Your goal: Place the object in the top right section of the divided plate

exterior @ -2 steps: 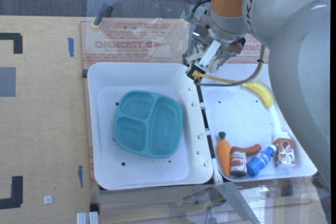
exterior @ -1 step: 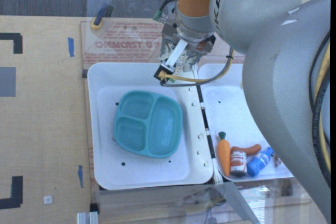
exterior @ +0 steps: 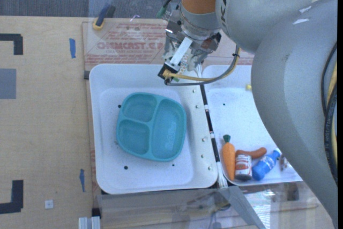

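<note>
The gripper (exterior: 194, 61) hung above the bins' far edge, its open-or-closed state unreadable, so it needed a clean pick from the carrot (exterior: 229, 161), can (exterior: 243, 165) and bottle (exterior: 265, 165) clustered in the right bin (exterior: 236, 104), then a carry to the teal plate (exterior: 166, 131).

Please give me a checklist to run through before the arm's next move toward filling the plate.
1. The divided plate lies flat in the left bin, sections bare: ok.
2. The gripper is carrying an object: cannot tell.
3. Gripper above the plate: not ok; it hangs over the bins' far edge, near where they meet.
4. Objects available: ok; carrot, can, sausage and blue bottle lie in the right bin, at its near end.
5. Objects spaced for a clean pick: not ok; they are bunched together.
</note>
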Controlling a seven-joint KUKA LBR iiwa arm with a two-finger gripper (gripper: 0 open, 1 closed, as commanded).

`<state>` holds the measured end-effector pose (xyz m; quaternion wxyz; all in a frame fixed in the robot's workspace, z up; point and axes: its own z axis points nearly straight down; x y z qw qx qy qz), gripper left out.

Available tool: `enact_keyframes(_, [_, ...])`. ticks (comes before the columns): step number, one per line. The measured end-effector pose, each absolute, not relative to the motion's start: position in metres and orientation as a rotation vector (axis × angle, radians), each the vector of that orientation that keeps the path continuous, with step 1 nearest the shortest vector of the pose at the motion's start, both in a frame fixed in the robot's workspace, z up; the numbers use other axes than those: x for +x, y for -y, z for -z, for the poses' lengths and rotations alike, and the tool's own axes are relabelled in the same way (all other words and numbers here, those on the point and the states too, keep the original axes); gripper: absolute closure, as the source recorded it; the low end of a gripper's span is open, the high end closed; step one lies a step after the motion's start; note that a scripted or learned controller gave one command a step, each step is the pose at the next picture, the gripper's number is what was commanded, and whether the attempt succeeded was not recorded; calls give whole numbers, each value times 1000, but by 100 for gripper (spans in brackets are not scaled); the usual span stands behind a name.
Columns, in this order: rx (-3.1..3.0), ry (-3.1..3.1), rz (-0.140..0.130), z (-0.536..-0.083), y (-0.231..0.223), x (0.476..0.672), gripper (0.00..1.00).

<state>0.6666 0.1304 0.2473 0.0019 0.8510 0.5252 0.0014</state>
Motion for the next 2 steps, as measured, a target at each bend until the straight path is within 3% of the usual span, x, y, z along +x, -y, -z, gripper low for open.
enact_keyframes(1, [2651,-1686,-2,-247,-210,666,100])
enact_keyframes(2, [2649,-1690,5,-254,-225,653,100])
